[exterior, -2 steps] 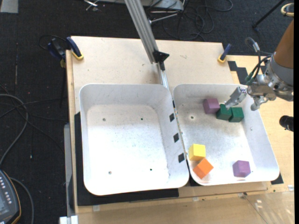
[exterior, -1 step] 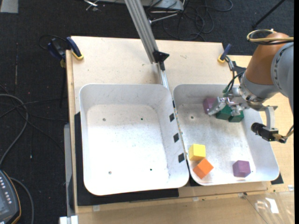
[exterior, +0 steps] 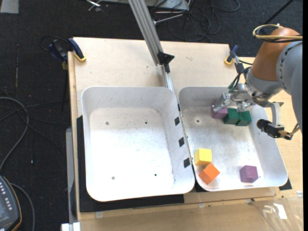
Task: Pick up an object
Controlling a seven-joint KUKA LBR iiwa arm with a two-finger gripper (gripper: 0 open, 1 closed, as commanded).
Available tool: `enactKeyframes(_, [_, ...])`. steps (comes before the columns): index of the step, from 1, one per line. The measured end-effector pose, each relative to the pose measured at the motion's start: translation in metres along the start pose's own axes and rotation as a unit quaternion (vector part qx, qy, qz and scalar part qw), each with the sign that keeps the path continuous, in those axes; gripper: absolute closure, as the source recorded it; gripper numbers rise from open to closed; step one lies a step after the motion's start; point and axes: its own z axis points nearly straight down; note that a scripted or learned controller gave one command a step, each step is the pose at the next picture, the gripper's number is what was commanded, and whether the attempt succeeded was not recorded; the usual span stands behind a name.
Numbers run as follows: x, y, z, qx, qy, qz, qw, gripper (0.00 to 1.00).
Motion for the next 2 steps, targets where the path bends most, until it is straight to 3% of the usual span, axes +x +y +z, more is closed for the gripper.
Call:
enactKeyframes(1, [0.009,0.004,0.0039,-0.002,-0.001,0.001,1.0,0.0])
enactKeyframes(2, [0.0117,0.0015,0.0138,0.007,0.002,0.0,1.0,0.0])
